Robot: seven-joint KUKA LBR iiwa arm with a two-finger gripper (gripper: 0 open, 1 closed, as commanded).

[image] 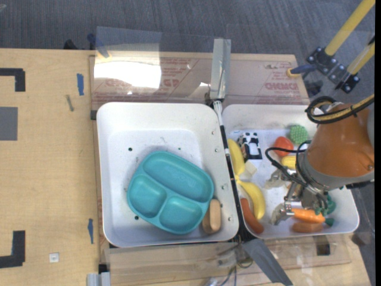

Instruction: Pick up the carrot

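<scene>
This looks like a robotics lab. To the gripper's (290, 209) left, two white bins (113, 159) sit on a plywood bench (41, 159) marked with black tape squares (18, 79) and blue tape bits. Beyond the gripper stand clear plastic shields (178, 76) and yellow struts (354, 19) over grey carpet (178, 8).

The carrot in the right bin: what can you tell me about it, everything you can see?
The carrot is a small orange toy, smooth like plastic, with a green leafy top at its right end. It lies roughly flat, pointing left, near the front right corner of the right bin. The gripper is just at its left end, under the arm's orange band; whether it touches or holds the carrot cannot be told. A second orange-red piece lies just below it.
</scene>
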